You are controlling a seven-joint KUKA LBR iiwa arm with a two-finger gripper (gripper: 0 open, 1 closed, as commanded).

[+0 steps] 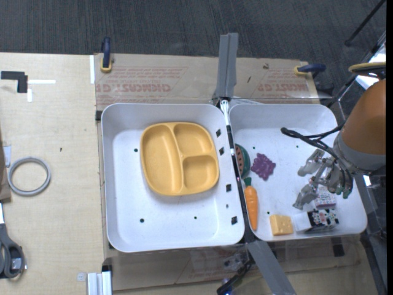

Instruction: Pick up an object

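Your gripper (314,184) hangs low in the right bin (288,118), well right of the carrot (251,206); its state you cannot tell. Grapes (263,165) lie just above the carrot, cheese (281,225) just right.

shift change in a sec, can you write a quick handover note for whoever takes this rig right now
Hand: low over the right bin's right side, nothing seen between its fingers; open or shut is unclear.
Right bin: toy carrot along the left wall, watermelon slice above it, purple grape bunch near the middle, yellow cheese wedge at the front, a small black-and-white item just below the hand.
Left bin: yellow divided plate.
Done: nothing lifted yet.
Left: grasp one object and raise it; the black-and-white item looks nearest.
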